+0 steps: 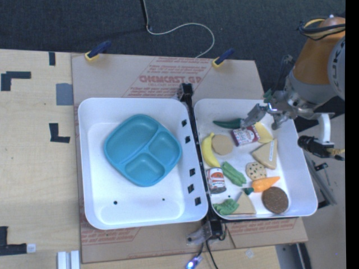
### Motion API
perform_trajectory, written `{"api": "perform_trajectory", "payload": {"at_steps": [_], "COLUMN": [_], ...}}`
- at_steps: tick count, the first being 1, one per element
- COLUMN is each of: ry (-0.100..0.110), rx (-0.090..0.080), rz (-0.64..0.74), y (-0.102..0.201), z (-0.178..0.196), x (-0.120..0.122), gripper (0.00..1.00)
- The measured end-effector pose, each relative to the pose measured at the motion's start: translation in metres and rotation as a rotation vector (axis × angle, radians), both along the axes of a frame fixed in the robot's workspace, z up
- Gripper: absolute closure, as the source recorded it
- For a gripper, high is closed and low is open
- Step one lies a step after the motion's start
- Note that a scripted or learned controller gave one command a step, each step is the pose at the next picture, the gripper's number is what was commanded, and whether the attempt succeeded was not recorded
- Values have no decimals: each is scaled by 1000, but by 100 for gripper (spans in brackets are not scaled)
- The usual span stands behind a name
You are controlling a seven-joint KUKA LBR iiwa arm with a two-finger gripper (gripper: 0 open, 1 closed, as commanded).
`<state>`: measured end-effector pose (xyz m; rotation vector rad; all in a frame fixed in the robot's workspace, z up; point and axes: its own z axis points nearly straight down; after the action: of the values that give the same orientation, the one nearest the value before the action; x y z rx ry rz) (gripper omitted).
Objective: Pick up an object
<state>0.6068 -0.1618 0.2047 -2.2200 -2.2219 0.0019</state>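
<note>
- Nearest the camera, at the front of the right bin (300, 203), a round brown patty (275, 199) lies by the front right corner, with a sandwich wedge (244, 205) and a green leafy piece (226, 207) to its left.
- Just behind them lie a carrot (262, 184), a speckled cookie (254, 170), a small can (216, 180) and a green pod (233, 173).
- Mid-bin: a banana (210, 151), a tan round biscuit (222, 144) and a pale cheese wedge (266, 154).
- Further back, a red-labelled packet (245, 135) and a dark green pepper (227, 124) lie just beside the gripper (266, 116).
- The gripper hovers over the bin's back right part — its two fingers spread apart, grasping nothing.
- The left bin (90, 150) bears a blue divided plate (143, 149).
- Farthest back, two yellow-and-blue clamps (98, 50) pin the cardboard sheet (162, 77) — one at each rear corner.
</note>
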Motion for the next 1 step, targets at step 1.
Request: {"api": "perform_trajectory", "payload": {"at_steps": [1], "ry": [2], "rx": [2], "rz": [3], "y": [45], "z": [8], "x": [-21], "gripper": [0]}}
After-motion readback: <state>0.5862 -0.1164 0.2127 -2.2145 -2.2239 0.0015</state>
